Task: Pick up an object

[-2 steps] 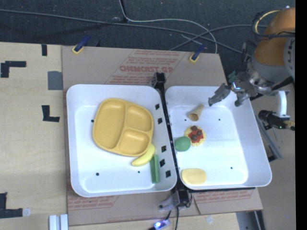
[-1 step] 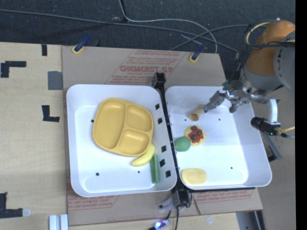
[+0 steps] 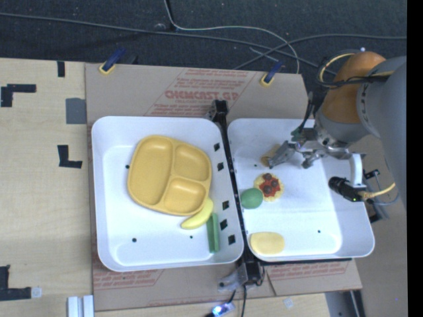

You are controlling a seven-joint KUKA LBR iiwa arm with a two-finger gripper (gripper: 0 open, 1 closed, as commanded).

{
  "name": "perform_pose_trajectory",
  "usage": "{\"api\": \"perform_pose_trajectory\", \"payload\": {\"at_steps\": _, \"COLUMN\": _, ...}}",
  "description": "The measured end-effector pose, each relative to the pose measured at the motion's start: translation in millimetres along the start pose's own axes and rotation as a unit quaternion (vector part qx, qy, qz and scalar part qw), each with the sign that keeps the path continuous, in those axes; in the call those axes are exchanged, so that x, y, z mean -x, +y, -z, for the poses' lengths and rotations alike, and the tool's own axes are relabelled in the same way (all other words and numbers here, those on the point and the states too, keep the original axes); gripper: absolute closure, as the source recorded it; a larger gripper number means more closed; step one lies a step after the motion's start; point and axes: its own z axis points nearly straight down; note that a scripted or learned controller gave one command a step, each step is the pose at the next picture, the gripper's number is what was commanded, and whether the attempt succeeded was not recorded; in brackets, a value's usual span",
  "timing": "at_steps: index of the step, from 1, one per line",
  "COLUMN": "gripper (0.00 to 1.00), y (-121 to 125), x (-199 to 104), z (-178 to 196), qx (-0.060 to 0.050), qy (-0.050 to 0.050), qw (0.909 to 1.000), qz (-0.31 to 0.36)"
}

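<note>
Camera view: the pincer (image 3: 285,154) hangs low in the right bin (image 3: 310,233), at its far side, with its fingers spread and nothing between them. Just near of it lies a small pizza toy (image 3: 270,186), touching a green ball (image 3: 252,199); a pale yellow piece (image 3: 267,243) sits at the near edge. The left bin (image 3: 112,243) holds a yellow divided plate (image 3: 169,174), a banana (image 3: 198,215) and a green stick (image 3: 213,232).
</note>
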Motion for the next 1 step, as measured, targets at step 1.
{"api": "perform_pose_trajectory", "payload": {"at_steps": 1, "gripper": 0.0, "y": 0.5, "x": -0.2, "z": -21.6, "qx": 0.004, "qy": -0.001, "qw": 1.0, "qz": 0.0}}
